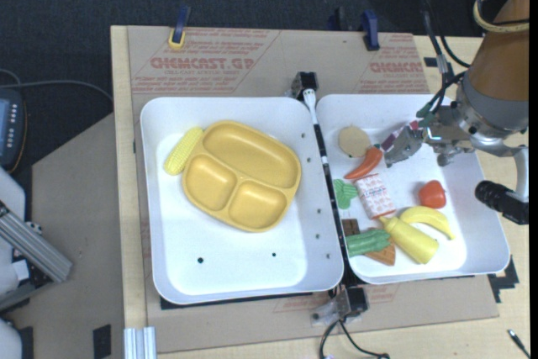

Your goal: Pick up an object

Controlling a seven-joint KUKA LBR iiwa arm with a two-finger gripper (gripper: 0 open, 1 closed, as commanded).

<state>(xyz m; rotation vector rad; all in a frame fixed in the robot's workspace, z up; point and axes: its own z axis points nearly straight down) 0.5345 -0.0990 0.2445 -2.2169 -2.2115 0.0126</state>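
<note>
On the right side of the frame, the arm (496, 55) is reaching into the right bin (487, 261), with the gripper (403, 143) hanging over the bin's upper middle; whether it is spread or pressed together cannot be told. Just left of and below the gripper, a carrot (365, 163) is lying at a slant, close to the tip but with nothing showing it pinched. A round tan piece (354, 139) is sitting to the upper left of the carrot. Below the carrot, a red-and-white packet (376, 197) is lying near a green piece (345, 192) by the bin's left wall. A tomato (432, 194) is resting below the gripper, toward the right. Lower in the bin, a banana (427, 219) is lying just above a yellow bottle (412, 240), with a green vegetable (368, 242) to their left. Across the left bin (168, 256), a yellow tray (239, 174) is sitting with a corn cob (183, 150) touching its upper left edge.
</note>
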